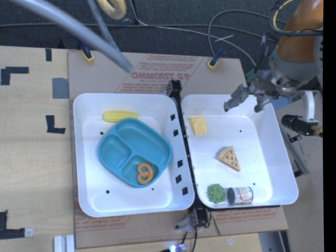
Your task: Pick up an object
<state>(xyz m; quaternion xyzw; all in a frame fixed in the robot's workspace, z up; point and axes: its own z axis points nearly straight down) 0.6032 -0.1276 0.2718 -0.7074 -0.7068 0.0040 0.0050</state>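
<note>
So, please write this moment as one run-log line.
two-finger gripper: open, holding nothing | above right white bin far edge | yellow cheese cube: untouched

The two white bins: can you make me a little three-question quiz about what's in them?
1. True or false: the pretzel lies on the blue plate.
2. Which bin holds the pizza slice, left bin or right bin?
3. What sits right beside the can? A) corn cob B) broccoli C) cheese cube

Key: 1. True. 2. Right bin. 3. B, the broccoli. The gripper, fingers spread and holding nothing, hovers over the right bin's far edge.
</note>
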